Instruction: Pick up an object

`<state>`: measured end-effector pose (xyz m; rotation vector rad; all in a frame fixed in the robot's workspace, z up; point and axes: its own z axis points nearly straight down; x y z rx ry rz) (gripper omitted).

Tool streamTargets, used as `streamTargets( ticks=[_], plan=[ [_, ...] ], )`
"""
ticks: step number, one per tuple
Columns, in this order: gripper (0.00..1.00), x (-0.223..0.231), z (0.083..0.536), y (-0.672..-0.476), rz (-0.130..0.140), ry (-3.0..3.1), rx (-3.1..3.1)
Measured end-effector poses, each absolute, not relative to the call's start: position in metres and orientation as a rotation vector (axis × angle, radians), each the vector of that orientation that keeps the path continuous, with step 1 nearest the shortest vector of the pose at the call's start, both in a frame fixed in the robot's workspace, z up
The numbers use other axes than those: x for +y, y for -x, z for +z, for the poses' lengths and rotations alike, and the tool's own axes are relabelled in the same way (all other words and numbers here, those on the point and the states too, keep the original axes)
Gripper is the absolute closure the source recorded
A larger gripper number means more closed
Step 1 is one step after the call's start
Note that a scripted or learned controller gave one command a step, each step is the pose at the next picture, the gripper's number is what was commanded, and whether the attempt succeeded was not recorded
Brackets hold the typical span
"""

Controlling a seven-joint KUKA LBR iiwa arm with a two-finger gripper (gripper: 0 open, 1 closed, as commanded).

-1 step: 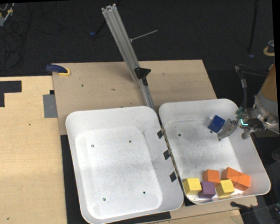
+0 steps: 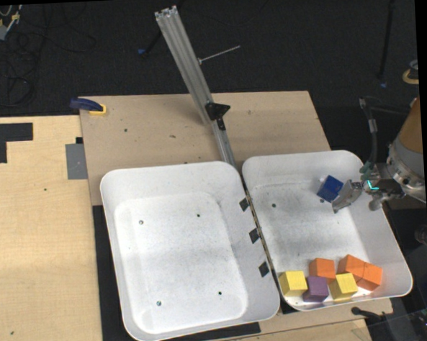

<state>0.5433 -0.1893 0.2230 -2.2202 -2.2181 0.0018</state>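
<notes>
In the right bin [image 2: 303, 218] a blue block [image 2: 331, 188] lies tilted near the far right side. My gripper [image 2: 359, 199] reaches in over the bin's right rim, just right of the blue block. Its fingers [image 2: 343, 199] stand apart with nothing between them, so it is open; the left finger sits beside the blue block's lower right corner. Along the bin's front edge lie several blocks: a yellow one [image 2: 293, 281], a purple one [image 2: 318, 288], a second yellow one [image 2: 343, 286] and orange ones [image 2: 322, 268] [image 2: 370, 275].
The left bin [image 2: 178, 247] sits beside the right one, separated by a divider with black clips [image 2: 253, 234]. A slanted metal rail [image 2: 193, 74] rises behind the bins. The wooden bench [image 2: 37, 234] extends to the left.
</notes>
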Motion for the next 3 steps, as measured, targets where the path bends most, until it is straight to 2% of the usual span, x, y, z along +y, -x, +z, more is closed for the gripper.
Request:
streamTargets(
  ticks=[2, 3],
  plan=[
    [0.00, -0.192, 0.098, -0.540, 0.007, 2.217, -2.213],
    [0.00, -0.192, 0.092, -0.540, 0.002, 2.225, -2.214]
  ],
)
